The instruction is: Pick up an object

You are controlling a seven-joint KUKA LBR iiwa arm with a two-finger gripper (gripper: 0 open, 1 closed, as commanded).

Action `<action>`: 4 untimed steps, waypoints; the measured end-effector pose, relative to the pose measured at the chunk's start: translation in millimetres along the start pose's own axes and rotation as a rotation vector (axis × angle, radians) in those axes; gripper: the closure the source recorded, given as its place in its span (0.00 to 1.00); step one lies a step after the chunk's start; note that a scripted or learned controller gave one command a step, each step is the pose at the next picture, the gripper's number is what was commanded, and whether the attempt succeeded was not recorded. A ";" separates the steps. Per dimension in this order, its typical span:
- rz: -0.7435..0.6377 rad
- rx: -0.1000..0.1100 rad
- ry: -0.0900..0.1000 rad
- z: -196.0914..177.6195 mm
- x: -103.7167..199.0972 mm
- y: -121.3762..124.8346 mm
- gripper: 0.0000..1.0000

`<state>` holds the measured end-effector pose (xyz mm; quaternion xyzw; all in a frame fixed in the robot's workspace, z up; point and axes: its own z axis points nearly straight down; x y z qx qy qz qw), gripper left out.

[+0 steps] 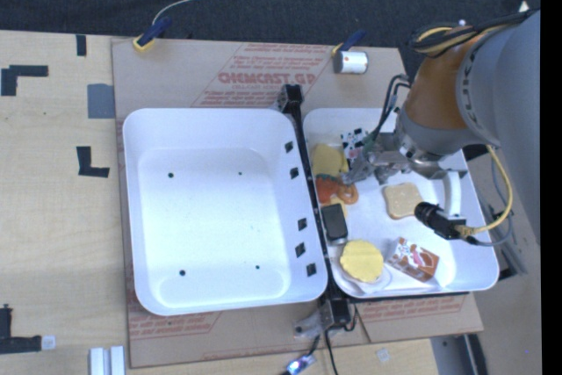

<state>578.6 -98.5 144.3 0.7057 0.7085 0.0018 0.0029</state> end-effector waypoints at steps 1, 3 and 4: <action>0.004 0.007 0.002 -38.8 -0.9 -31.3 1.00; 0.001 0.013 0.003 -40.0 57.4 -94.5 1.00; -0.008 -0.002 0.004 -40.0 138.3 45.2 1.00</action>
